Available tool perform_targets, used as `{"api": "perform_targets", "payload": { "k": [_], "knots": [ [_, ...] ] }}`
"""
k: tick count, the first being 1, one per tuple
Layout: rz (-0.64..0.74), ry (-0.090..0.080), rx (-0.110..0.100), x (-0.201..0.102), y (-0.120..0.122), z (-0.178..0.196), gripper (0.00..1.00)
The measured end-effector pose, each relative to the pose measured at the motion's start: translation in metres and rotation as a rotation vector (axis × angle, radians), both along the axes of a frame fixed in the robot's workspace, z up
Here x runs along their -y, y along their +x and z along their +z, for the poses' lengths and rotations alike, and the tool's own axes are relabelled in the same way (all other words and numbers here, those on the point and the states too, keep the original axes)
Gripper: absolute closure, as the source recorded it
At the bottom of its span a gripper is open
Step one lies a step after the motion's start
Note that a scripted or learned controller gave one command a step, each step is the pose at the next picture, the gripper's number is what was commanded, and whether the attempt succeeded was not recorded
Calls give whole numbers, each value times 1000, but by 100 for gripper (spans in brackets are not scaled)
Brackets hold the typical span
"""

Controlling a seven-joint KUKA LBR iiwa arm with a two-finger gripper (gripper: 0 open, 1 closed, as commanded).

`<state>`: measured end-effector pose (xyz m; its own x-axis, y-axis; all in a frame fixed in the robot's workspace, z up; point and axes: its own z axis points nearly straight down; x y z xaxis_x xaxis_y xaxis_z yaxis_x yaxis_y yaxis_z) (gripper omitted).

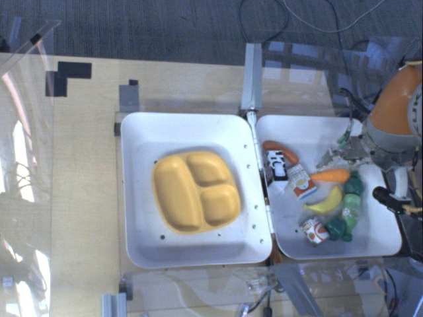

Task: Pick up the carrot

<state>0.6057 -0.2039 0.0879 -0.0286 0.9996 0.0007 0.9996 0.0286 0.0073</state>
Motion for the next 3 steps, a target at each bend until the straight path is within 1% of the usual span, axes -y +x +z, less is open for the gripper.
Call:
{"api": "perform_targets", "payload": {
  "k": [1, 2, 3],
  "knots": [
    [1, -1, 10, -1, 3, 13, 100],
    [-57, -1, -2, -29, -109, 114, 100],
    [306, -3, -2, -86, -105, 87, 100]
  ]
}}
